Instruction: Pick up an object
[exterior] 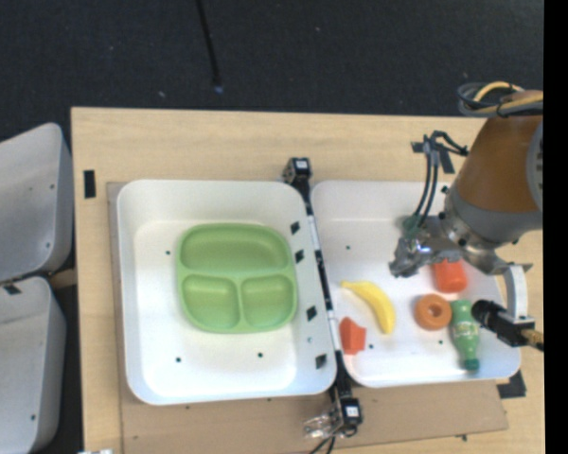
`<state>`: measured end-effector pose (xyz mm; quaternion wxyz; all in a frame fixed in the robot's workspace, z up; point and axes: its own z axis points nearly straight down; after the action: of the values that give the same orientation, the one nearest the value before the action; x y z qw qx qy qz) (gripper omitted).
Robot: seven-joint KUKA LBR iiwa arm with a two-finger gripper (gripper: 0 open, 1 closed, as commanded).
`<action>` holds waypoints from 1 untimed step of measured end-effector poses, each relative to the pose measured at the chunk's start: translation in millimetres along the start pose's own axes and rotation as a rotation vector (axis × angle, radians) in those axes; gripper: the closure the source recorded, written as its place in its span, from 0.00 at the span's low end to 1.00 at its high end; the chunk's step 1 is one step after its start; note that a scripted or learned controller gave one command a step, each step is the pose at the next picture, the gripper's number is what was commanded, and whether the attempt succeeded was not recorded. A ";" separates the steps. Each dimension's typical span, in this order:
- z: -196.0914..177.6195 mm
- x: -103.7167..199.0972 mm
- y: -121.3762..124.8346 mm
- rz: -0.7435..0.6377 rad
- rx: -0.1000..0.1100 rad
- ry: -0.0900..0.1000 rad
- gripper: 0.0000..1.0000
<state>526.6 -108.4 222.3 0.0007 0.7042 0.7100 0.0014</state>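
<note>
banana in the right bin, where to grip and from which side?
Grip the banana across its thick middle, coming straight down from above. It lies flat on the bin floor, curving from upper left to lower right, with bare floor along both long sides, so close across the narrow width. Probably workable; no guarantee.

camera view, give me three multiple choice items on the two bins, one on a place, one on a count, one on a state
1. Where does the green divided plate lie?
A. in the left bin
B. in the right bin
C. on the bare bench

2. How many compartments does the plate have?
A. two
B. three
C. five

3. How does the green bottle rest?
A. upright
B. lying on its side
C. leaning on the banana

Answers:
1. A, the plate sits on the floor of the left bin.
2. B, one long compartment at the far side and two smaller at the near side.
3. B, it lies flat on the floor of the right bin, right of the orange ring, apart from the banana.
</note>
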 end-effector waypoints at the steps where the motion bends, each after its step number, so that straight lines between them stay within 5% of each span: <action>1: -4.7 38.1 19.2 0.002 0.001 0.000 1.00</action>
<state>545.5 -70.1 227.0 0.0005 0.7048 0.7094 0.0012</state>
